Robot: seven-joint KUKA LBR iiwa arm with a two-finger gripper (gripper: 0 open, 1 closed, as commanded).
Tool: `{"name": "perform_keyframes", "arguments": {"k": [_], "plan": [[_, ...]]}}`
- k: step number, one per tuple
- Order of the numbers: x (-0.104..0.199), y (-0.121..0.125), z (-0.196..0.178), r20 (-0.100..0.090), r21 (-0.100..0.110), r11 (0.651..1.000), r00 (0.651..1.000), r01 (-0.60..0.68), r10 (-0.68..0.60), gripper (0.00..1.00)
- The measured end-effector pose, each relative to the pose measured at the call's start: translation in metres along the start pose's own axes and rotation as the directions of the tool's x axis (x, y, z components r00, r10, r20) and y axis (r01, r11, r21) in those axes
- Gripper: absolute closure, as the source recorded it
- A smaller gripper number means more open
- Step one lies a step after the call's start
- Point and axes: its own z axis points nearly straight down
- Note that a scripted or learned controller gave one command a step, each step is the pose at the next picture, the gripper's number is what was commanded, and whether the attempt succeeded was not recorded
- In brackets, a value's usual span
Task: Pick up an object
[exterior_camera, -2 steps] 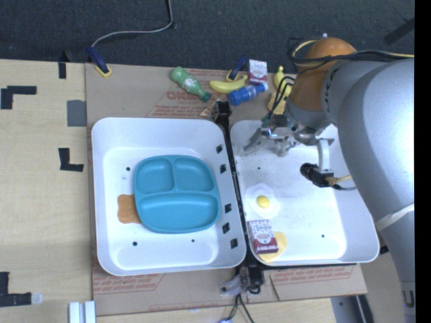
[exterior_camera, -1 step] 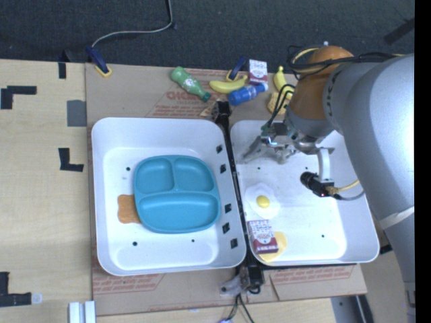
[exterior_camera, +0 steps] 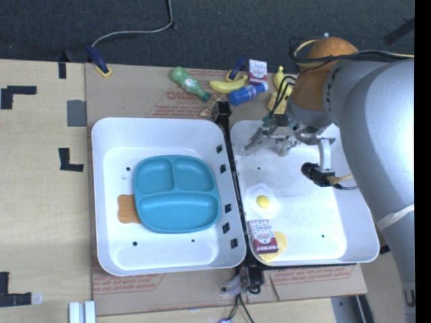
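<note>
Carton (exterior_camera: 261, 235) and egg (exterior_camera: 262, 201) in the right bin (exterior_camera: 337, 227); tool (exterior_camera: 269, 140) above its far left corner.
Whether the tool is spread or pressed together I cannot tell; nothing visible between its fingers. Blue tray (exterior_camera: 177, 194) fills the left bin (exterior_camera: 108, 180). Bottle (exterior_camera: 189, 83) and banana (exterior_camera: 227, 85) lie on the counter (exterior_camera: 40, 180) beyond.

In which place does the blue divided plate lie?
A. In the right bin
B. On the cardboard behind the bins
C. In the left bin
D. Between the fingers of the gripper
C. The blue divided plate lies flat on the floor of the left bin, with an orange piece showing from under its left edge.
</note>
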Motion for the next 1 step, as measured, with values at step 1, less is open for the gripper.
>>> {"name": "perform_keyframes", "arguments": {"k": [1], "plan": [[0.007,-0.0004,0.0002,0.002,0.001,1.0,1.0,-0.001,0.001,0.0]]}}
